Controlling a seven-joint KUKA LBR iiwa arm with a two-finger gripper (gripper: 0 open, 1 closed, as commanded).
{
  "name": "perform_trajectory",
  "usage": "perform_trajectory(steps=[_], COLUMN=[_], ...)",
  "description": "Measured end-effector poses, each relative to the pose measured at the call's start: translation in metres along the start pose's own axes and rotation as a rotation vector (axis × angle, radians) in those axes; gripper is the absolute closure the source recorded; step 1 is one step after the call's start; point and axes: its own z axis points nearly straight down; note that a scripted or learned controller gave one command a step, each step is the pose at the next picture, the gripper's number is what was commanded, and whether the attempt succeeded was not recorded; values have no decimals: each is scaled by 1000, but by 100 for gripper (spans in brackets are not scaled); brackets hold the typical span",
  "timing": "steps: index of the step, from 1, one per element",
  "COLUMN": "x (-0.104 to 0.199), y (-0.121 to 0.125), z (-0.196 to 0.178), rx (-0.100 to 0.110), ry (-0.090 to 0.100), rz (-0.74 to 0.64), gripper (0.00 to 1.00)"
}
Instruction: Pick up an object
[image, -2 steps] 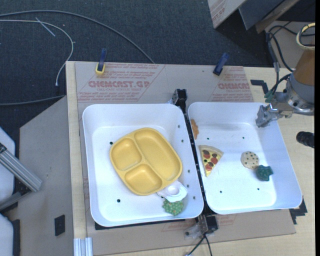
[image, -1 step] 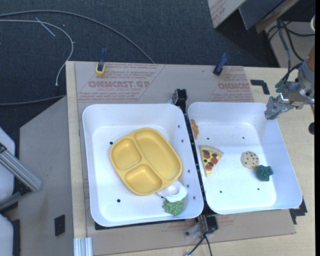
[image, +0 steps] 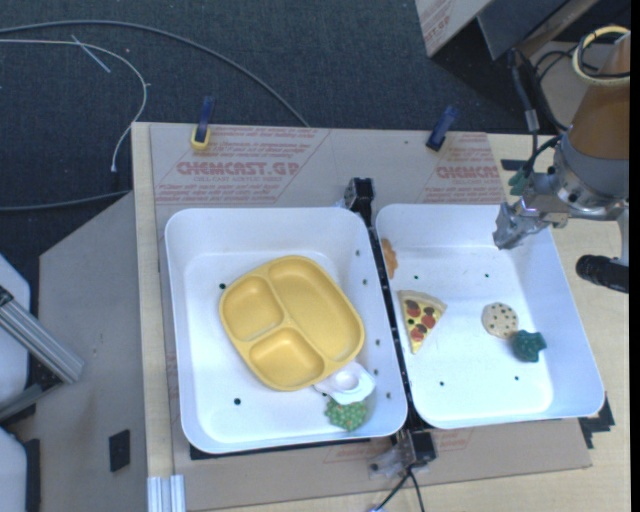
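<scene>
The arm (image: 600, 120) is a rounded body with a broad orange band and a grey ring beneath it. Dark cables loop beside it, and a pale ring sits on top. The gripper (image: 512, 232) is small, of dull grey metal, with greenish fittings above it.

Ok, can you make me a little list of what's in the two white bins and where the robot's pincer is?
left bin: yellow divided tray; a white and green toy beside the tray's near corner
right bin: toy pizza slice, cookie, green broccoli-like toy, small orange piece by the left wall
cookie and green toy: close together
pincer: over the right bin's far right corner, nothing seen in it
arm: comes in from the right
</scene>
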Motion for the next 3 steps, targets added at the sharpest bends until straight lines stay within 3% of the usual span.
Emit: perform_trajectory(steps=[3], x=[154], y=[-10], z=[19], rx=[1], ry=[1], rz=[-1], gripper=[100])
